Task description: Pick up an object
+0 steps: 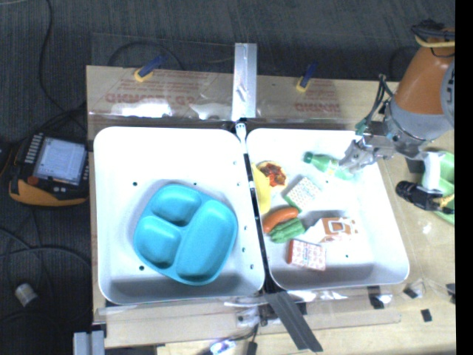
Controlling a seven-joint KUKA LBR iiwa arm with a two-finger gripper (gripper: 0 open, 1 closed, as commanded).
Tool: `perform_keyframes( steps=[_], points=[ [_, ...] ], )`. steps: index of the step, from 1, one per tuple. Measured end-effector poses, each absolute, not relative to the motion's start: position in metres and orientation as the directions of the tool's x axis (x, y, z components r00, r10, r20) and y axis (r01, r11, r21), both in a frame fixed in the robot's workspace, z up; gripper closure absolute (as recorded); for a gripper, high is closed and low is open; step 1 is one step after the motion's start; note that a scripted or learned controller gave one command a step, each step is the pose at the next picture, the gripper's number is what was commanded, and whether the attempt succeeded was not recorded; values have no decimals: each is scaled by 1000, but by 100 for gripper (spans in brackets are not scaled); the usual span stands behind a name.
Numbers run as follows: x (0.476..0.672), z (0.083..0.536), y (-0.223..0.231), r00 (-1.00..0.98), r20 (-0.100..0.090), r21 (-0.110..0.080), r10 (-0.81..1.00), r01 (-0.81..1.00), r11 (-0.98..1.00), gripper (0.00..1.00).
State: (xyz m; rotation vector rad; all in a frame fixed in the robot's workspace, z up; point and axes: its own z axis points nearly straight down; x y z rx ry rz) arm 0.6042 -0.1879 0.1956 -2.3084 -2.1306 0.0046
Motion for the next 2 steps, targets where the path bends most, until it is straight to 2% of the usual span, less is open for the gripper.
perform_keyframes(
  steps=[1, 2],
  points=[
    [604, 195, -188, 80, -1, -2, 997, 997, -80, 0],
    [653, 103, -188, 75, -3, -3, 997, 997, -75, 0]
  ],
)
